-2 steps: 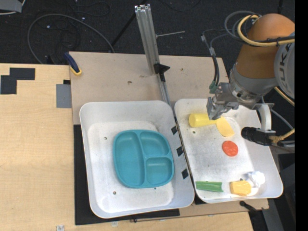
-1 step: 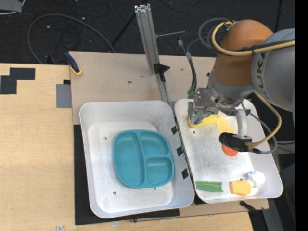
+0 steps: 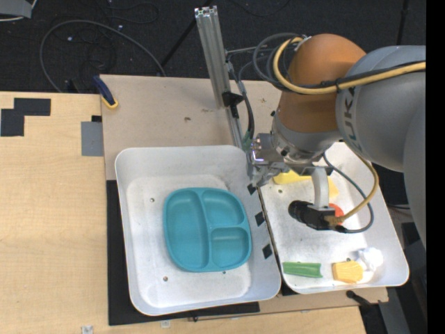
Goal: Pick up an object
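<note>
I saw two-finger gripper (image 3: 268, 169) over right white bin's (image 3: 389, 273) left rim, green oblong block (image 3: 302, 269) lay crosswise, open floor beside it, finger state unclear.

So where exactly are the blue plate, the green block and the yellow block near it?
blue plate (image 3: 206, 228): camera view, on the divider between its compartments.
green block (image 3: 302, 269): camera view, middle of its top face.
yellow block (image 3: 347, 272): camera view, middle of its top.

Not much to read here honestly. The only lettering we can spot is on the grey arm (image 3: 389, 103), near the orange band: a couple of dark characters that look like part of the brand name, cut off and too partial to read properly.
</note>
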Controlling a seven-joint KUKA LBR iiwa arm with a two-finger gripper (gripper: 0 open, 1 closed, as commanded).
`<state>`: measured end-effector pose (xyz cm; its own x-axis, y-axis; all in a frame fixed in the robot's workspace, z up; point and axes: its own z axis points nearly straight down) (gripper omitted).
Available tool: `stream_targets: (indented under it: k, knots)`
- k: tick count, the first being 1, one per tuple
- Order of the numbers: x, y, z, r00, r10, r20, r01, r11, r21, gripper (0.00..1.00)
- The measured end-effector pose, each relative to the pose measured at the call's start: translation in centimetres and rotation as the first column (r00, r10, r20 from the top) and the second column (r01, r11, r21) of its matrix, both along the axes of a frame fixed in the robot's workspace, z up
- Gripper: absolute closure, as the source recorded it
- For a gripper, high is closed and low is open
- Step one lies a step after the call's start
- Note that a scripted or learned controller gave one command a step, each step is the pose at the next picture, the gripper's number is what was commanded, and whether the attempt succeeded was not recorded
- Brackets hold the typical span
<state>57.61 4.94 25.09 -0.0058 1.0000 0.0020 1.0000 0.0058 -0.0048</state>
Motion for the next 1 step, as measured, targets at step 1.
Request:
stream_targets:
  k: [1]
  knots:
    - [-0.73,5.15,0.21,1.000,0.000,0.001,0.000,1.000,-0.001,1.00]
